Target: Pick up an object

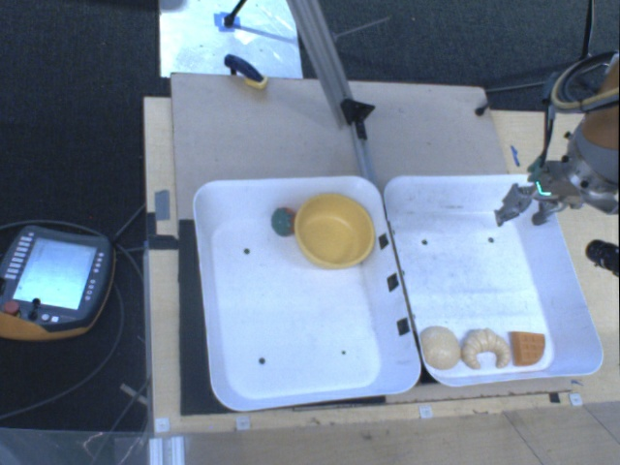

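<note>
Claw (524,208) hangs over the upper right part of the right bin (567,260), near its far rim. Two fingers splayed apart, nothing between them. Grey arm (593,153) enters from the right.

Right bin, near edge: three small food pieces in a row running left to right. Pale round bun (440,347) at left, curled croissant (485,348) in the middle with its tips pointing toward the near rim, orange wedge (527,348) at right. All well apart from the claw.

Left bin (281,356): yellow bowl (334,231) upright near the far right corner, small dark green ball (282,222) touching its left side.

Bins sit side by side on a tan desk (262,129). Dark carpet (77,85) around it. Handheld control screen (50,281) lies on the floor at left. A metal pole (325,51) slants across the top.
</note>
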`<state>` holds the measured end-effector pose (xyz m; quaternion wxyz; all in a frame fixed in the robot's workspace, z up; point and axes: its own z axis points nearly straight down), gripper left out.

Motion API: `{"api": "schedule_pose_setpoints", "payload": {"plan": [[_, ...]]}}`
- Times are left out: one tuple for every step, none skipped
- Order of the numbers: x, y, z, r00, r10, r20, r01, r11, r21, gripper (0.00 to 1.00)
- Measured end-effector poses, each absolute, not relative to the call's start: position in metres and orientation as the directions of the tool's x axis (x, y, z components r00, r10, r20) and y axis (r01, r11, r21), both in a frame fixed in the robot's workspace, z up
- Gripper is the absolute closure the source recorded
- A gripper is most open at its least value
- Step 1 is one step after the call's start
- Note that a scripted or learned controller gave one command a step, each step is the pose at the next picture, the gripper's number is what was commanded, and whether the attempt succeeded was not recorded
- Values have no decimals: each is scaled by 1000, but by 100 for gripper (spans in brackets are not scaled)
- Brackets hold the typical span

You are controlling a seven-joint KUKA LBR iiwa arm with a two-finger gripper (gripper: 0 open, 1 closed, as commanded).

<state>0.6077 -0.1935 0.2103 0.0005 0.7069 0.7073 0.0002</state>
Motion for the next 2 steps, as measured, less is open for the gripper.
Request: {"api": "schedule_pose_setpoints", "payload": {"plan": [[608,-194,210,-1,1000,0,1000,1,1,0],[598,-197,162,0,1000,0,1000,0,-2,0]]}}
